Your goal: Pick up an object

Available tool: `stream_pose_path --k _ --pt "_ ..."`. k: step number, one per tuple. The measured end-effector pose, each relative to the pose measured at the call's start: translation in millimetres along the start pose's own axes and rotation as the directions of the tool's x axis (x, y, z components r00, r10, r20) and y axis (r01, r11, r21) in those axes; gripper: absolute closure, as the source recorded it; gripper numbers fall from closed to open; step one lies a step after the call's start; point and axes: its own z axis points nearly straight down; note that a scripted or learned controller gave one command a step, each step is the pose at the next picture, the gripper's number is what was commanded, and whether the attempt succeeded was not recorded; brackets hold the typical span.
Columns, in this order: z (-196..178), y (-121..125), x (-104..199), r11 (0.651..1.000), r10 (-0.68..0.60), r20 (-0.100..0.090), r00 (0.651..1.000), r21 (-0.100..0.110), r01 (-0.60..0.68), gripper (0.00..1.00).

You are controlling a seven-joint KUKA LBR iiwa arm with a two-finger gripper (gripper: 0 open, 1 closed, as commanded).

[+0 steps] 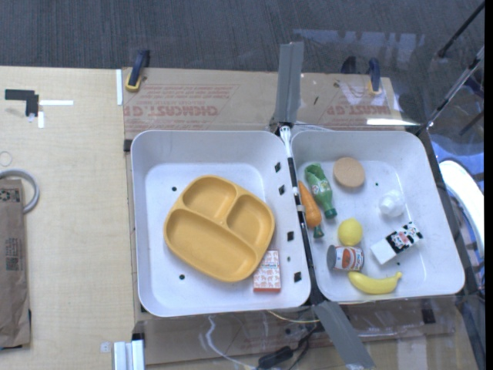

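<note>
Camera view: right bin [431, 206] holds a banana [375, 282], lemon [350, 231], can [346, 258] and bottle [320, 191]; left bin [142, 222] holds a yellow plate [219, 228]. Claw state: cannot tell. Nothing is grasped yet; next, probably descend over one item.

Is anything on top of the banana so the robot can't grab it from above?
Nothing visible covers the banana. It lies flat near the front wall of the right bin, open from above. The small can sits close beside it, up and to its left in the camera view, so fingers coming down there would have little room.
</note>
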Motion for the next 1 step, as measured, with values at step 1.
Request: stream_pose_path --k 1 --pt "0.2 5.5 -0.9 1.000 0.025 0.000 1.000 0.000 -0.025 0.00"
